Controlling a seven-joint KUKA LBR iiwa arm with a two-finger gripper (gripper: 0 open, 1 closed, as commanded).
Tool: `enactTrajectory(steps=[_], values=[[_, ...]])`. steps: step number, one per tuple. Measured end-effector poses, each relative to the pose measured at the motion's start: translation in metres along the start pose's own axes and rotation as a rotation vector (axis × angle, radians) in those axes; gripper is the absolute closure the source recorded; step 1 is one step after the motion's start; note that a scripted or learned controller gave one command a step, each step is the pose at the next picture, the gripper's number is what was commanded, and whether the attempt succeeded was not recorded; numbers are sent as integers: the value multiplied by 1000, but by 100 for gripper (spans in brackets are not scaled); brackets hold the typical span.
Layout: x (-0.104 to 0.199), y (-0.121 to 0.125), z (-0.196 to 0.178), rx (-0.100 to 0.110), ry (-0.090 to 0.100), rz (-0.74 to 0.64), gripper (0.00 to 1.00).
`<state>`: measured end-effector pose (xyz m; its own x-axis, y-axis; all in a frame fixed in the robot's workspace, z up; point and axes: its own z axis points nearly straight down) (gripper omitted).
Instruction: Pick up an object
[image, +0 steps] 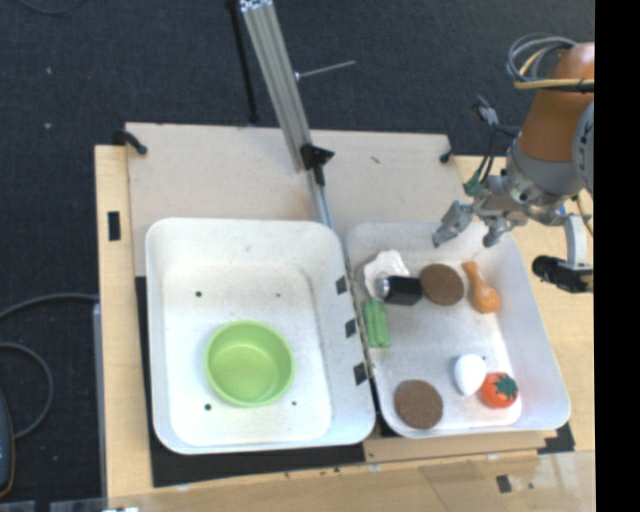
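Note:
My gripper (470, 229) hangs open over the far edge of the right bin (540, 350), its two fingers spread with nothing between them. Just below it lie a brown disc (442, 284) and an orange carrot-shaped toy (482, 289). To their left lie a white crumpled thing (384, 266) and a small black block (402, 290). A green stick (376, 323) lies along the bin's left wall. Near the front sit a second brown disc (418, 403), a white egg (468, 373) and a red tomato toy (499, 389).
The left bin (180, 260) holds a green bowl (249, 362). A slanted metal post (285, 95) rises from behind the bins. The orange-banded arm (555, 110) comes in from the upper right.

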<state>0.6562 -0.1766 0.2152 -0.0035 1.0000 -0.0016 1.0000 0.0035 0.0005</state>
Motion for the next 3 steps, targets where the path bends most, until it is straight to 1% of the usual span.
enactTrajectory(steps=[1, 3], values=[[-1, 0, 0, 1, -1, -1, 0], [-4, 2, 110, 2, -2, 1, 0]])
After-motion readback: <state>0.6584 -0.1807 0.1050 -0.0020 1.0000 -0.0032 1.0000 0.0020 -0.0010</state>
